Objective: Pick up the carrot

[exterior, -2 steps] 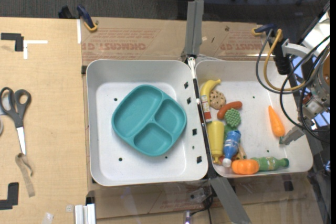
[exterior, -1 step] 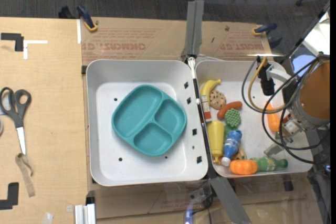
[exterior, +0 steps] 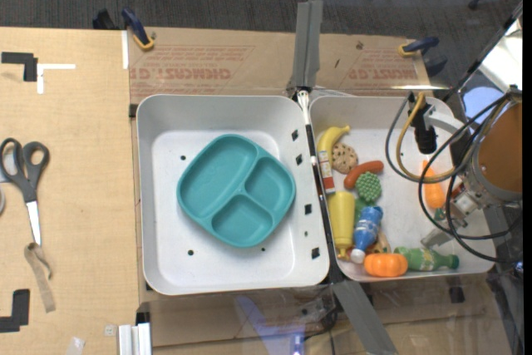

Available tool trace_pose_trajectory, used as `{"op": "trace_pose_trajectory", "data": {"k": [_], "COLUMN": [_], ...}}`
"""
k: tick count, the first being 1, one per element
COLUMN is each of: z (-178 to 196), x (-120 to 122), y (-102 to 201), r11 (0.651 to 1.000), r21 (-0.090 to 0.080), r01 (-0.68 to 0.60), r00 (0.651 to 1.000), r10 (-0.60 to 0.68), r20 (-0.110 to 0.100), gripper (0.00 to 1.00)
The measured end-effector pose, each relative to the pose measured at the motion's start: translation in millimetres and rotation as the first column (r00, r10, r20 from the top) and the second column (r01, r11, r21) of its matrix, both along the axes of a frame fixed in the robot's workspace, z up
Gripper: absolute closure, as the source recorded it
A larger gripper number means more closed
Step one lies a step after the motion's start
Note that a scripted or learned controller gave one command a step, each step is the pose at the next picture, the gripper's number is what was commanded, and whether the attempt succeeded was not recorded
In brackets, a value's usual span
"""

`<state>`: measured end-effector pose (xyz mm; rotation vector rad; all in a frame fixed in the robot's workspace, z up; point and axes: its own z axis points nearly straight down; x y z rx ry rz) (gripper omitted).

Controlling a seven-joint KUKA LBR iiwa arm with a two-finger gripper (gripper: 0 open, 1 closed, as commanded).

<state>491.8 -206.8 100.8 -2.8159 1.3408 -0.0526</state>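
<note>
Brown cardboard covers the wooden table (exterior: 66,179), and two shallow white bins stand on it side by side. The left white bin (exterior: 158,204) holds a teal plastic plate with three compartments (exterior: 238,190). The right white bin (exterior: 399,116) holds the toys, and the grey arm with the orange band (exterior: 501,154) hangs over its right end, wrapped in black cables (exterior: 403,150).

The bright orange tapered piece (exterior: 433,194) that I take to be the carrot lies just beside the jaws, on their far-left side. The cables cross in front of it, so its full shape is not sure. I cannot tell if the jaws are wide or narrow, because the wrist and the cables hide them.

A round orange toy like a small pumpkin (exterior: 385,263) and a green plastic bottle (exterior: 428,259) lie near the jaws on the front side. A red-orange sausage-shaped toy (exterior: 364,171) is well apart to the left.

To do this step well, I think the jaws should come straight down across the narrow width of the carrot, near its thick end. The bin wall is close, so the descent must be careful. The similar orange colours could also mislead the pick.
</note>
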Motion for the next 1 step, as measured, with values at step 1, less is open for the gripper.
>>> {"op": "trace_pose_trajectory", "data": {"k": [1], "z": [3.9], "x": [0.6], "y": [-1.2], "r11": [0.985], "r21": [0.005], "r01": [0.172], "r00": [0.985], "r10": [-0.172], "r20": [-0.019], "gripper": [0.00]}}
